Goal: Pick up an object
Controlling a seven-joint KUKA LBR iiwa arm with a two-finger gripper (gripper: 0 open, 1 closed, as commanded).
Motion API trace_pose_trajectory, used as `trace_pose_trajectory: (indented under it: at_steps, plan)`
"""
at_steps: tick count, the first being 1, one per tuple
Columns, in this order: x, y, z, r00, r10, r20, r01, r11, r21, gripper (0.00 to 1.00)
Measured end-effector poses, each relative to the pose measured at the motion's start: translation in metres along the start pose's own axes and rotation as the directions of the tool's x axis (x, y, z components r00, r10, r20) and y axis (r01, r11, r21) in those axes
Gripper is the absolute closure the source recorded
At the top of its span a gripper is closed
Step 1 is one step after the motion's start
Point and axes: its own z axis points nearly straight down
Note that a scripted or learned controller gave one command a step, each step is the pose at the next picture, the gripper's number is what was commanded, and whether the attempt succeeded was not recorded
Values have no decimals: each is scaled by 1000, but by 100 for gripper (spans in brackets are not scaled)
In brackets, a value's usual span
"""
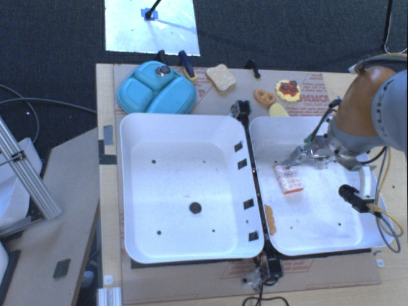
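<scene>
White plastic on both sides: left bin [137,139] bare but for one small dark disc [195,207], right bin [331,238] holding a flat red-and-white packet [289,178] near its left wall, lying tilted. Also an orange sliver [270,220] at the foot of that same wall, below the packet. Grey arm [376,116] with orange band reaching in from the right, gripper [301,154] low, just above and beside the packet's upper end. Finger spread too small and blurred to read; cannot tell whether wide or narrow, nor whether touching the packet. Nothing visibly between the fingers, so no hold to claim. Behind the bins, on the bench: blue divided tray [157,89], toast slice [220,77], pretzel [264,97], small tart [288,90], yellow piece [278,110]. Likely risks from here: a flat, thin packet offering little edge to pinch, so closing on air or skidding it sideways; approach off toward one end, so the packet pivoting and dropping on lift; a downward press pinning it to the floor rather than gripping; a nudge toward the wall leaving too little room for one finger.
</scene>
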Motion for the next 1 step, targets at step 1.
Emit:
trace_pose_trajectory:
  at_steps: [1]
  plan:
    - [-62,73,-39,1000,-6,6,6,1000,8,0]
